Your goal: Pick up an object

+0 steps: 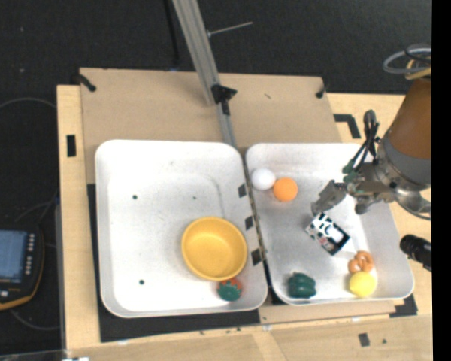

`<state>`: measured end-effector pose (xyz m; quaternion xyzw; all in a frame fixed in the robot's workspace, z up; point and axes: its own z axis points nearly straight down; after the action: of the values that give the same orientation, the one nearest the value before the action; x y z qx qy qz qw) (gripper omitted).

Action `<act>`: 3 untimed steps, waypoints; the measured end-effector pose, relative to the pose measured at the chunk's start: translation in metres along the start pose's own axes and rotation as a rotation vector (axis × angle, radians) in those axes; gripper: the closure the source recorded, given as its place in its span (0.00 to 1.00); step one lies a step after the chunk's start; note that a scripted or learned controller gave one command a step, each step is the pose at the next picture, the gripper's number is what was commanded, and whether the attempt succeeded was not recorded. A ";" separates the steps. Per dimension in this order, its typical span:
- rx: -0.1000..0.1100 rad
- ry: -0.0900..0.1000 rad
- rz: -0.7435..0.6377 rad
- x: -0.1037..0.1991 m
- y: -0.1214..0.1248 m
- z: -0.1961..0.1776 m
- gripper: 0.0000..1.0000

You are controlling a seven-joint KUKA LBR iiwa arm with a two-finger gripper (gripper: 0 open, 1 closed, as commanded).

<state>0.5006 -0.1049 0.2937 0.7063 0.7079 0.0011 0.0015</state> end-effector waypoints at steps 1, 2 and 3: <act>0.000 0.000 0.002 0.000 0.000 0.000 0.00; 0.005 -0.001 0.002 -0.002 -0.001 0.042 0.00; 0.008 0.001 0.003 0.002 0.002 0.103 0.00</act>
<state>0.5033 -0.1030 0.1906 0.7074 0.7068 -0.0015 -0.0015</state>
